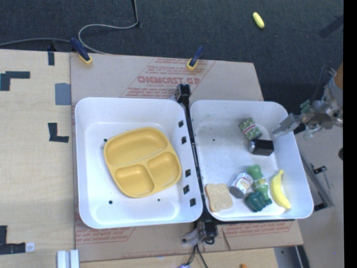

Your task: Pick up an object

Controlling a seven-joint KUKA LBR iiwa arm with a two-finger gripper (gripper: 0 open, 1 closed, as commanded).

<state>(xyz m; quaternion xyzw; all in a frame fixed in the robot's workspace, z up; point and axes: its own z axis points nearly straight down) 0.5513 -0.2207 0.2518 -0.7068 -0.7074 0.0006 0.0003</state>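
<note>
While over the right bin's (290, 149) edge, end effector (304, 121) above black can (261, 146).

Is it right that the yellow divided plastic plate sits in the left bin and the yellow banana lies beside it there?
Not quite. The camera view shows the yellow divided plastic plate in the left white bin, but the yellow banana lies in the right white bin, near its right wall.
</note>
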